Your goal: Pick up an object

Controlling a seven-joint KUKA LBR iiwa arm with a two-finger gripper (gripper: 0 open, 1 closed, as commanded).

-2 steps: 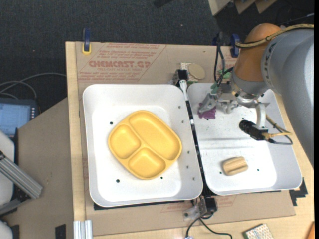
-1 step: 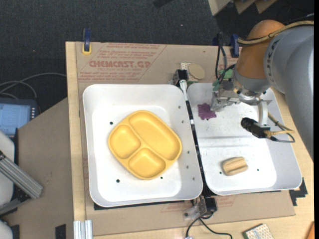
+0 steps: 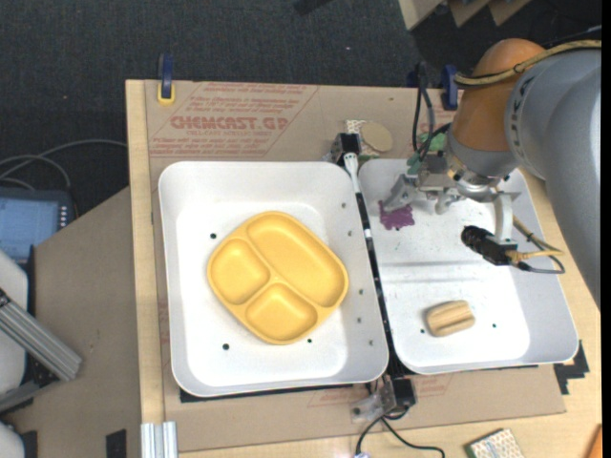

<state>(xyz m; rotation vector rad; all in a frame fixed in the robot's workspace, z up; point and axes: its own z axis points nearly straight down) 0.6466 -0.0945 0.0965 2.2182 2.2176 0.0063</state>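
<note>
Looking down from the camera view, you have the gripper (image 3: 396, 201) low over the far left corner of the right bin (image 3: 544, 337), with a small purple object (image 3: 397, 218) directly beneath it; whether it is clenched on that piece or released I cannot tell from this angle. A tan, bread-like block (image 3: 449, 318) lies near the front of the same bin, well apart from the gripper, and a yellow divided tray (image 3: 277, 275) sits in the left bin (image 3: 186, 351). Your nearest target is probably the purple piece: centre over it, descend straight, stay off the bin wall just beside it, and confirm a real hold before lifting from the table (image 3: 239, 117).
</note>
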